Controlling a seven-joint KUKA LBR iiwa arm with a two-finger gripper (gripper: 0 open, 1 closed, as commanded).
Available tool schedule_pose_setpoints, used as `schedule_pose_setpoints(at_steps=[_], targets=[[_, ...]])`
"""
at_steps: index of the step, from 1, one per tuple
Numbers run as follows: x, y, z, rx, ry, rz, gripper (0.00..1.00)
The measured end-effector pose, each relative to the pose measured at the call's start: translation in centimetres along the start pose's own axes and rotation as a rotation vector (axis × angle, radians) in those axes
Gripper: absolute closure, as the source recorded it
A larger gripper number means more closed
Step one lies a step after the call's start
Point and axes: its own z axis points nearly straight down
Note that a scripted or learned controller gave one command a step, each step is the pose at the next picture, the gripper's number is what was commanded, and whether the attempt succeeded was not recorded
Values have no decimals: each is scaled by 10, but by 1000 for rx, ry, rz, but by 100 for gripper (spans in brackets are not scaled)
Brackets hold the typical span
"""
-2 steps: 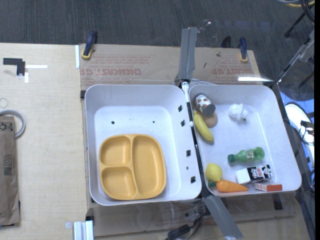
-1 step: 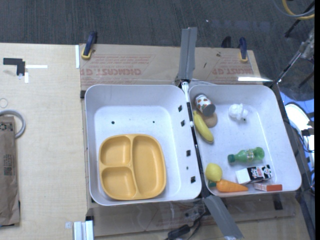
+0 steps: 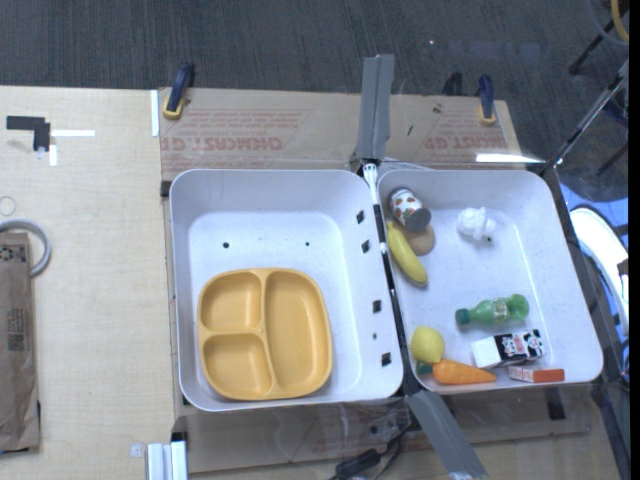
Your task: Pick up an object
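Observation:
The right bin point(image 3: 540, 203) holds several small objects. A banana point(image 3: 406, 254) lies along its left wall, with a small printed can point(image 3: 408, 208) on its side above it and a brown disc point(image 3: 422, 240) beside it. A white crumpled item point(image 3: 476, 224) sits toward the back. A green bottle point(image 3: 492, 312) lies on its side lower down. A yellow lemon point(image 3: 427, 344), an orange carrot point(image 3: 462, 373), a black-and-white small carton point(image 3: 510, 349) and a red flat piece point(image 3: 537, 375) crowd the front edge.
The left bin point(image 3: 200, 208) carries a yellow divided plate point(image 3: 265, 331) at its front. Cardboard point(image 3: 300, 138) lies behind both bins with blue clamps point(image 3: 180, 86). A brown paper bag point(image 3: 18, 328) rests on the wooden bench at left.

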Motion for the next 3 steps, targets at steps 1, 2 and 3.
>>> schedule_pose_setpoints(at_steps=[1, 2, 3], targets=[[2, 3, 0, 0, -1, -2, 100], [2, 2, -1, -1, 1, -3, 100], [2, 2, -2, -1, 1, -3, 100]])
